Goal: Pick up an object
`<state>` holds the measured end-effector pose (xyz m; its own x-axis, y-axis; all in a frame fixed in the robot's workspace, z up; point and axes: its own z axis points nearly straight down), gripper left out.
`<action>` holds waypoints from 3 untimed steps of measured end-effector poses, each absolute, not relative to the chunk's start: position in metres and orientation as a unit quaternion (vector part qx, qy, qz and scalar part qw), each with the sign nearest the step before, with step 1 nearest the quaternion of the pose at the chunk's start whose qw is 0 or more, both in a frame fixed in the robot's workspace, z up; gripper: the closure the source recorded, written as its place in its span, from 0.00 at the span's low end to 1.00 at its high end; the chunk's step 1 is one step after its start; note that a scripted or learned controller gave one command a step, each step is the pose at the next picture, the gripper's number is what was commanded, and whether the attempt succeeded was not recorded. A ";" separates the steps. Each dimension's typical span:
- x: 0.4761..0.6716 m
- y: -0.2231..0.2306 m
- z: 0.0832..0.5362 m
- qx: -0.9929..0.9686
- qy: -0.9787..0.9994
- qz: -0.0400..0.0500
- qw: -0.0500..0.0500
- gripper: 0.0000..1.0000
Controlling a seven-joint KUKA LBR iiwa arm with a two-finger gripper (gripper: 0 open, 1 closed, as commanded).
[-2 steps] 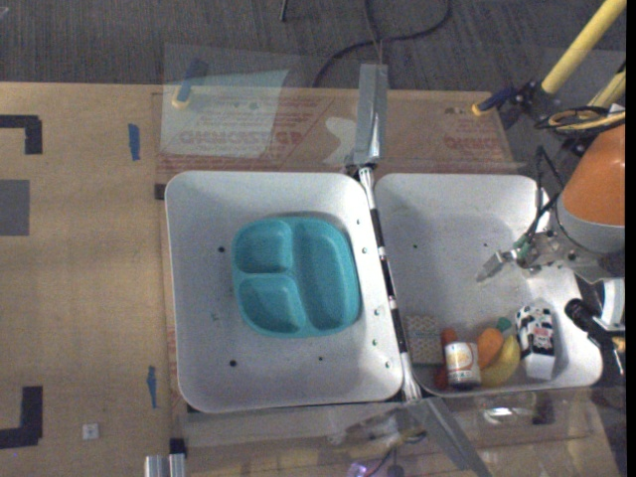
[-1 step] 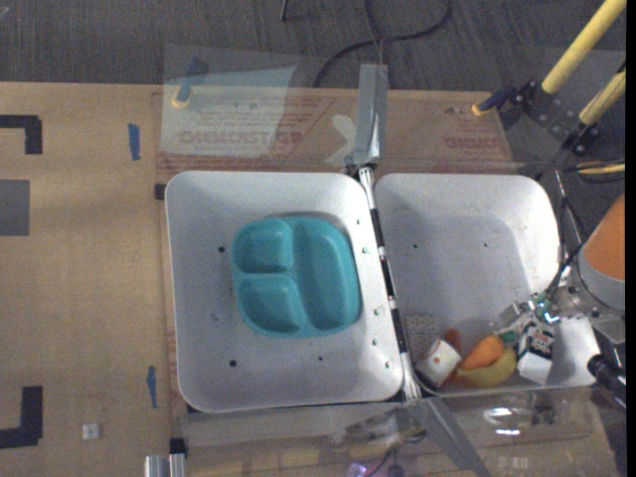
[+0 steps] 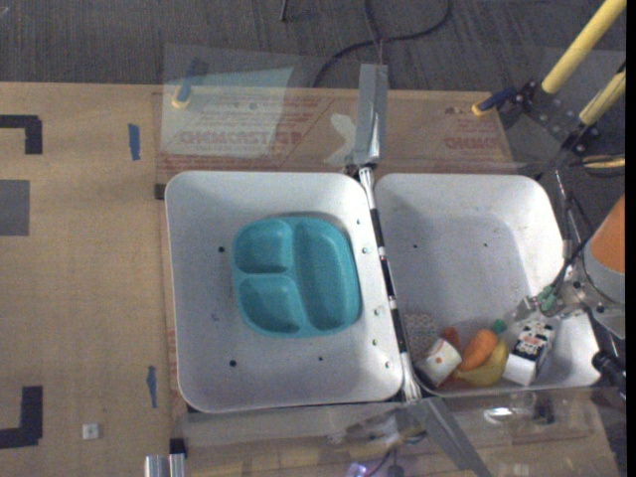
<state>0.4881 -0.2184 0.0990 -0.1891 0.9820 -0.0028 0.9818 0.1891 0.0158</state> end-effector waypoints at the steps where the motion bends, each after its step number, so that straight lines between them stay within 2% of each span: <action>1: 0.499 -0.158 0.219 0.809 0.588 -0.001 0.000 1.00; 2: 0.587 -0.111 0.237 0.783 0.623 -0.001 0.000 1.00; 3: 0.634 -0.056 0.255 0.812 0.583 -0.001 0.000 1.00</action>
